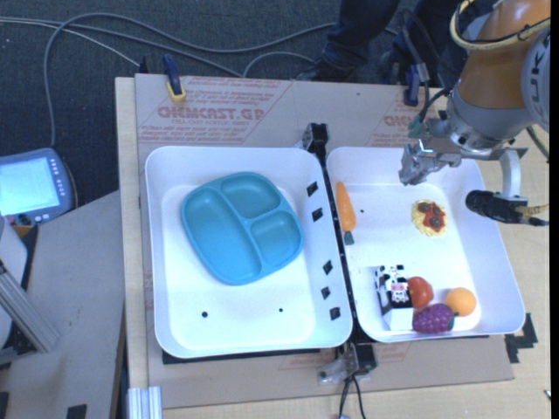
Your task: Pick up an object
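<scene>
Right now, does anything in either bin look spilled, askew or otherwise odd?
Nothing looks spilled or damaged. The blue sectioned plastic plate sits skewed in the left white bin, and the orange toy carrot lies hard against the right white bin's inner wall.

I see a divided plate (242,226) in the left bin (166,260); in the right bin (493,234), a carrot (345,206) lies along its left wall, a grape bunch (433,319) near its front edge.

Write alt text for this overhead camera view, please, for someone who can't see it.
A grey and orange robot arm's gripper hovers over the right white bin, which holds a carrot, a small pizza toy, a tomato, an orange and purple grapes. The left bin holds a blue divided plate.
</scene>
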Tool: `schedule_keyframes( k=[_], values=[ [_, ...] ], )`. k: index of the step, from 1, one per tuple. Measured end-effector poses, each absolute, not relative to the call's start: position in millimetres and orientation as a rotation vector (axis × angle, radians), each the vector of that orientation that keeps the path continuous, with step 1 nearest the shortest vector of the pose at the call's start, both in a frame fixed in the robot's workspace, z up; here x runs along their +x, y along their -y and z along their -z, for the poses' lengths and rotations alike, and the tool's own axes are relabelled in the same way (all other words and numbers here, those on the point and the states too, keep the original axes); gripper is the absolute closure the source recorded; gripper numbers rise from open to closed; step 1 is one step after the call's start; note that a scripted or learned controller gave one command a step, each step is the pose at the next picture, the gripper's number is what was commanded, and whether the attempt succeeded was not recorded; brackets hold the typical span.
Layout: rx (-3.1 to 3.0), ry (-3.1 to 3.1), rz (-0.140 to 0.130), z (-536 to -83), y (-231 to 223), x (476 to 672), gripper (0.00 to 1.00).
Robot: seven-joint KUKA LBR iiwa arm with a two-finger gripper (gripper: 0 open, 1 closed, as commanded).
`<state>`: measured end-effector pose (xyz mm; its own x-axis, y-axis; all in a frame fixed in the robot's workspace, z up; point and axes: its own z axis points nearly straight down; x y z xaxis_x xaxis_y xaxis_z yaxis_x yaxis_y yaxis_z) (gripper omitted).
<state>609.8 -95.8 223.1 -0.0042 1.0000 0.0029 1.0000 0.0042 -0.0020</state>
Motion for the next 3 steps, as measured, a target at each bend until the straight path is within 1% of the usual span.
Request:
schedule_keyframes(
  k=[1, 2, 3],
  values=[
    [-2.212, 2.223, -0.001, -216.0, 50.5, 583.9, 1.0],
    [-2.211, 2.224, -0.001, -212.2, -7.7, 561.7, 1.0],
    [-2.212, 2.224, -0.002, -207.8, -55.5, 546.5, 1.0]
  ],
)
